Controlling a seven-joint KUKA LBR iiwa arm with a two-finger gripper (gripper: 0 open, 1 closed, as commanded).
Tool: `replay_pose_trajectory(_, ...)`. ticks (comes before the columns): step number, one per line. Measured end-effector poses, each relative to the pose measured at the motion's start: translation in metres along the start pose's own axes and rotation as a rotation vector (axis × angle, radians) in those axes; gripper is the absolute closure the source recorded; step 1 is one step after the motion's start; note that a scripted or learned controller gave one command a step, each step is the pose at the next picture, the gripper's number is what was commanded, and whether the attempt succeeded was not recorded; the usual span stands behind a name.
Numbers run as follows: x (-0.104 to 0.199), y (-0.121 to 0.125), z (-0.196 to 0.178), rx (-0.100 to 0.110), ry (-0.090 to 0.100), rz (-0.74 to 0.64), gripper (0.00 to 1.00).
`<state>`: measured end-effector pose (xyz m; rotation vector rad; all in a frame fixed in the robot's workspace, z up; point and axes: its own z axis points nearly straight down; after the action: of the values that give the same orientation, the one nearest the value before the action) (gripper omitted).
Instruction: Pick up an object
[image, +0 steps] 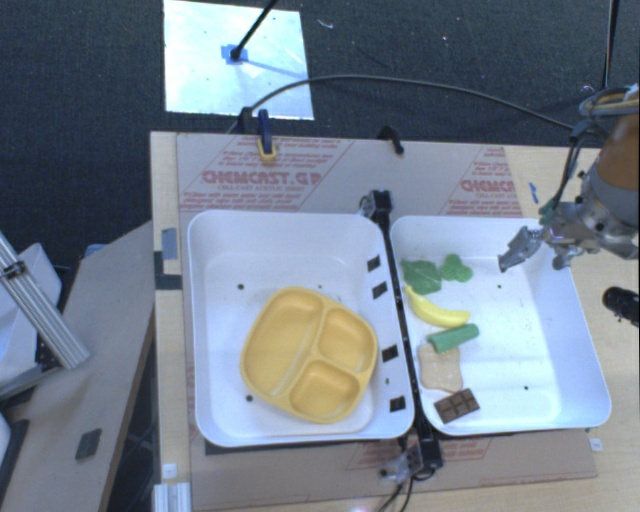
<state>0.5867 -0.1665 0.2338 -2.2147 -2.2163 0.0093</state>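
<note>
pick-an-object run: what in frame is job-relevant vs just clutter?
Job-relevant:
- pincer, over the right bin
- green leafy toy
- banana
- green block
- tan slice
- brown chocolate piece

Just lying about:
- yellow divided tray in the left bin
- black cable
- board marked CHEMCAST

A robotics lab, plainly: two white bins (300, 235) sit on a plywood bench covered with Chemcast-printed sheet (262, 178). Behind the bins lies dark carpet (80, 90) with a taped foil square (235, 55); left of them, aluminium framing (40, 310).
</note>
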Motion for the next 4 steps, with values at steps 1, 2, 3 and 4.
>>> replay_pose_trajectory(1, 0.000, 0.002, -0.007, -0.012, -0.002, -0.003, 0.00)
replay_pose_trajectory(2, -0.002, 0.000, 0.055, -0.007, -0.001, -0.001, 0.00)
replay_pose_trajectory(3, -0.005, 0.002, 0.097, -0.009, -0.002, -0.001, 0.00)
replay_pose_trajectory(4, -0.005, 0.003, 0.149, -0.009, -0.002, -0.001, 0.00)
